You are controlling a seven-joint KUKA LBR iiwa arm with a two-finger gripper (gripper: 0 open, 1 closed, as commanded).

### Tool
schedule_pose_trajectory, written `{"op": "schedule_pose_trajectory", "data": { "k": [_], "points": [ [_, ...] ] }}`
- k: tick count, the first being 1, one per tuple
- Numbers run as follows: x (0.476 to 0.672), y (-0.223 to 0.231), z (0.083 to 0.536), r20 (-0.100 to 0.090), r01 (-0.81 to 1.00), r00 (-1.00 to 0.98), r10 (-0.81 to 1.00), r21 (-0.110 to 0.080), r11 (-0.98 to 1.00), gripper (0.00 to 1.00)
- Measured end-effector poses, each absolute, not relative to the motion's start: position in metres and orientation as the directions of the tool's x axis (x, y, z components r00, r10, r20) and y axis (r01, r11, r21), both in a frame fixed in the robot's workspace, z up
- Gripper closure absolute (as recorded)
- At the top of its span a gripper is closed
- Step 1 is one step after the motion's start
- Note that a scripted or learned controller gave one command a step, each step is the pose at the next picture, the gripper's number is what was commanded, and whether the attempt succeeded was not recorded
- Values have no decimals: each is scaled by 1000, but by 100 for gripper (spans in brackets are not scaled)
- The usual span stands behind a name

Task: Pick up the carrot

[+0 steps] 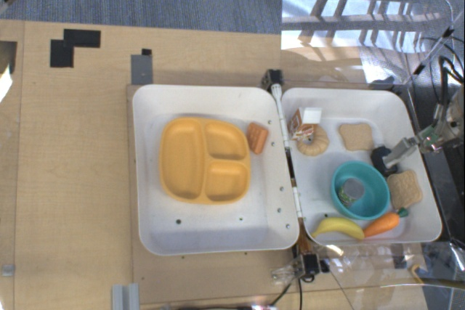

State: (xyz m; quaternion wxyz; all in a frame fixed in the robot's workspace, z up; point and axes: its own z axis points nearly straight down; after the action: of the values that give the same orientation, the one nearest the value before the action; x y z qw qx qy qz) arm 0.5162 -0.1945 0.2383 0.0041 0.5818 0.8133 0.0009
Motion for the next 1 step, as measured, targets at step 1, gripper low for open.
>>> {"op": "schedule_pose_trajectory", "data": {
  "k": [1],
  "points": [
    [495,-205,126,2,906,-422,906,-2,422,0]
  ]
}}
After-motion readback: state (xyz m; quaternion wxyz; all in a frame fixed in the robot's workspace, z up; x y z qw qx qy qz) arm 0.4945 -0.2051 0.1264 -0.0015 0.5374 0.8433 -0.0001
